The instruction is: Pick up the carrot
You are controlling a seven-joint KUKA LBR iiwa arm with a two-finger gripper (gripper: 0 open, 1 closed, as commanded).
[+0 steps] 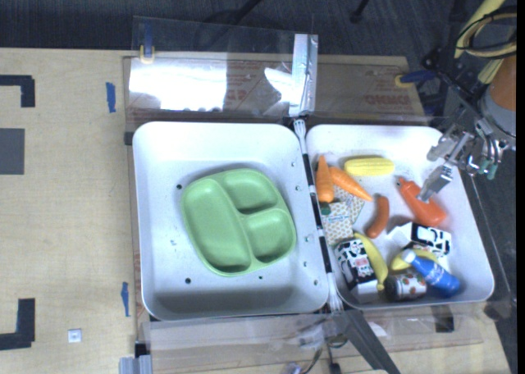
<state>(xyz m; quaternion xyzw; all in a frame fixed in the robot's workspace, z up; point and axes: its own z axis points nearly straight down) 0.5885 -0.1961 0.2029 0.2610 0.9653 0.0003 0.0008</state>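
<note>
An orange carrot (424, 204) lies near the right wall of the right bin (480, 241), pointing up-left. A second, similar orange piece (327, 180) sits at the bin's left side, with an orange strip (353, 187) beside it. My gripper (429, 174) reaches in from the right and hovers over the right bin with its fingers spread open. The lower fingertip (428, 191) is at the upper end of the right-hand carrot. Nothing is held between the fingers.
The right bin also holds a yellow corn cob (369, 167), a brown sausage (377, 215), a banana (374, 254), two black-and-white cartons (353, 262), a blue bottle (436, 276) and a can (406, 286). The left bin (156, 200) holds a green divided plate (238, 221).
</note>
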